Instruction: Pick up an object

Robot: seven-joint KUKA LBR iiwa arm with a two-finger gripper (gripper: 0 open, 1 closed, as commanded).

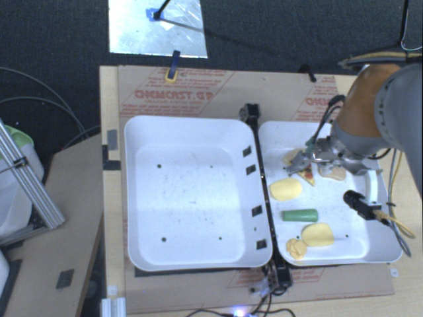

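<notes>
Though lowered to the tan pieces [295,157] at the far left of the right bin [357,240], shows nothing lifted yet. Cannot tell claw [303,164] state, open or closed. Left to do: grip and raise one piece.

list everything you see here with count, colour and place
left bin: one, white, bench left
right bin: one, white, beside it
yellow oval: one, yellow, right bin's left-middle
green bar: one, green, just in front of the oval
yellow lumps: two, yellow, right bin's front
small pieces: count unclear, tan and orange, by the hand
cardboard sheet: one, brown, under both bins
metal plate: one, silver, beyond the bench
arm: one, grey with orange band, from right
hand: one, over right bin's far part
</notes>
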